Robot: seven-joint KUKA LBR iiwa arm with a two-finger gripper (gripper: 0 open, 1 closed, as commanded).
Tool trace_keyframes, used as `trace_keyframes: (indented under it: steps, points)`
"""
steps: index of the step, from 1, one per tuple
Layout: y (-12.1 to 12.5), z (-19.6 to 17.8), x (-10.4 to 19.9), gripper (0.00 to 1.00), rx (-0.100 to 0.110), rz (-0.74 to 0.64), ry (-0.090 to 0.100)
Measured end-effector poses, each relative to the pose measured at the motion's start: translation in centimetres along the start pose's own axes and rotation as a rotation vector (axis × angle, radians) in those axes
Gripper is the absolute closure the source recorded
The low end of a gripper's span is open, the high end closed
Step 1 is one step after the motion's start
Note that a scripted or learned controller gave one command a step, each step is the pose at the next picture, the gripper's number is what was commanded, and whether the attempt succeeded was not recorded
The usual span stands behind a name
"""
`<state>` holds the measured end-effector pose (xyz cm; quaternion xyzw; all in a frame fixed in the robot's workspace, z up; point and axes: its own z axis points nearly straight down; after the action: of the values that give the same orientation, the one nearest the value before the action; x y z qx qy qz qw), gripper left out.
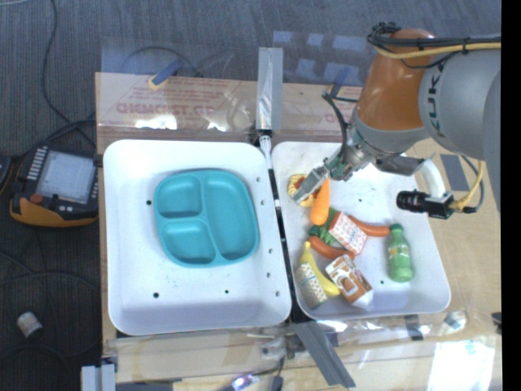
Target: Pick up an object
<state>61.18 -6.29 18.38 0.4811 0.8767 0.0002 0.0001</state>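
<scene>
The gripper hangs low in the upper left part of the right bin, with the arm reaching in from the right. Whether the fingers are open or closed cannot be told from this angle, and no object is seen between them. The carrot is the nearest object: it lies just below and to the right of the gripper tip, apparently touching or nearly so, with its long axis running roughly top to bottom, slightly tilted. The approach is judged to need the fingers set across that axis. Room is tight on the left, where the bin wall and the divider run close beside the gripper. Below the carrot the objects crowd together: a red carton, a banana and a brown box. A green bottle stands well apart to the right. The left bin holds a teal tray.
</scene>
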Motion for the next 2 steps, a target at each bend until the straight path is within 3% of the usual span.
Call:
trace_keyframes:
  steps: [1,2]
  points:
    - [-7.1,9.1,-3.2,0.00,0.000,0.064,0.000]
    - [-2.6,9.4,-5.2,0.00,-0.006,0.192,-0.005]
